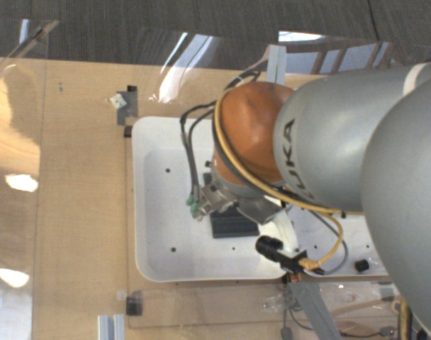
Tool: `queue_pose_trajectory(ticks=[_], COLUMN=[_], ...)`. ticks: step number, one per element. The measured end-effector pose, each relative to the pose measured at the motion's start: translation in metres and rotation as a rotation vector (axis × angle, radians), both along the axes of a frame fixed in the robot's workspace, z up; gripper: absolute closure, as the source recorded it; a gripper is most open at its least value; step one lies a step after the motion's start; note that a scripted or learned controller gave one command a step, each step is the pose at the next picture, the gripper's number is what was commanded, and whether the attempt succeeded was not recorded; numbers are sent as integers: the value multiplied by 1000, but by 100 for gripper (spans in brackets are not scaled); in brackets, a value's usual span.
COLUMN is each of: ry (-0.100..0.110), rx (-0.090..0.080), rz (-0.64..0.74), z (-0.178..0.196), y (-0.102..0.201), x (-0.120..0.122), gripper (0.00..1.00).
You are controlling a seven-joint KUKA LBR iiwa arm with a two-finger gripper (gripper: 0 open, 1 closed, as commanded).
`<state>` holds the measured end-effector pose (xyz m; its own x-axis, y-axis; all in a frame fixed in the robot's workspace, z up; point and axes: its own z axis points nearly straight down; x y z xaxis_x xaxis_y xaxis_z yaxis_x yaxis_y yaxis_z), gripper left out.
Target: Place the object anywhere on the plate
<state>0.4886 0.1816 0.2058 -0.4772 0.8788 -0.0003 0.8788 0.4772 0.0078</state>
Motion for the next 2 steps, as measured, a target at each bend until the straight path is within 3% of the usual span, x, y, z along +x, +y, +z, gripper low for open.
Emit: queue_pose_trajectory(ticks=[1,2], ry=[-2,-9], rx=[-4,4], rz=[683,112], z=[-37,-114], y=[46,55], x=[64,12], gripper=[100,100])
